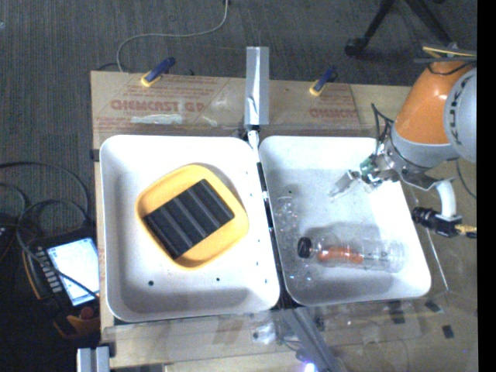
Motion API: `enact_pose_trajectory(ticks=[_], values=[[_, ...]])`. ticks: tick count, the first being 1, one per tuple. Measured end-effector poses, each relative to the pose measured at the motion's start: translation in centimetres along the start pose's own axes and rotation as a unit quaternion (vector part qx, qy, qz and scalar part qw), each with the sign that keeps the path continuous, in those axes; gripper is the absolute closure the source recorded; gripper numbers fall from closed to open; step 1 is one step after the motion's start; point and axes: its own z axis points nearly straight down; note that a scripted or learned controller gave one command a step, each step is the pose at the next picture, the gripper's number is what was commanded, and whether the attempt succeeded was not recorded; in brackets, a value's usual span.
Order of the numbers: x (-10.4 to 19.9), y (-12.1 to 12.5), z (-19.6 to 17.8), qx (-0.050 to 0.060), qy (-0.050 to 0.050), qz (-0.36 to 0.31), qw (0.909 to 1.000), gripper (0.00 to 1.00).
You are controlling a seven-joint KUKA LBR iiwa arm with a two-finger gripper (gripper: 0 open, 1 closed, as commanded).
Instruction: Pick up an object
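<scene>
- we can't tell how the jaws of the gripper stand.
- we'd centre over the clear bottle in the right bin, then descend squarely across it.

A lab: clamped bench board, loose cables, office-chair base.

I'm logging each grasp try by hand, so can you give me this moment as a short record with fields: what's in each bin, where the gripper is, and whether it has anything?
left bin: yellow pad with a black ribbed top, lying flat near the middle
right bin: clear plastic bottle with a black cap, on its side near the front, cap toward the left bin
gripper: over the back part of the right bin, reaching in from the right
held object: nothing seen between the fingers
bottle and gripper: apart
task state: no object picked up yet
</scene>
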Motion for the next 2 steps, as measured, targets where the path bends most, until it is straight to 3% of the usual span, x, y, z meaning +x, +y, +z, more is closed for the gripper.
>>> enact_pose_trajectory(ticks=[1,2], values=[[6.0,-5.5,4.4,-0.006,-0.002,0.002,1.0,0.0],[0.0,-2.0,-2.0,-0.001,0.0,-0.005,1.0,0.0]])
